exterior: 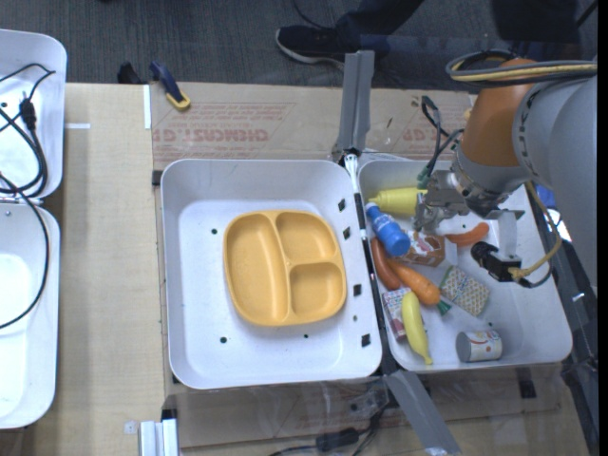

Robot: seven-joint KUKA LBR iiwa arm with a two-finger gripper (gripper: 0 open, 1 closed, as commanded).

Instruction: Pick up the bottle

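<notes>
the blue bottle (pixel 388 231) lies tilted in the right bin (pixel 532 345), near that bin's left wall, its white cap toward the top of the view. it sits just beside the gripper (pixel 425 218), on the side away from the arm (pixel 532 112), and nothing links the two. whether the gripper is released or clenched cannot be told; the wrist seems to hide that part. a yellow bottle (pixel 399 199) lies just above the blue one, level with the gripper. right under the gripper is a small brown packet (pixel 429 250). below it lie a sausage (pixel 384 266) and a carrot (pixel 420 283), then a banana (pixel 415 329), a patterned sponge (pixel 465 291) and a small can (pixel 480 345). well apart, in the left bin (pixel 185 255), rests a yellow divided plate (pixel 284 267).
</notes>
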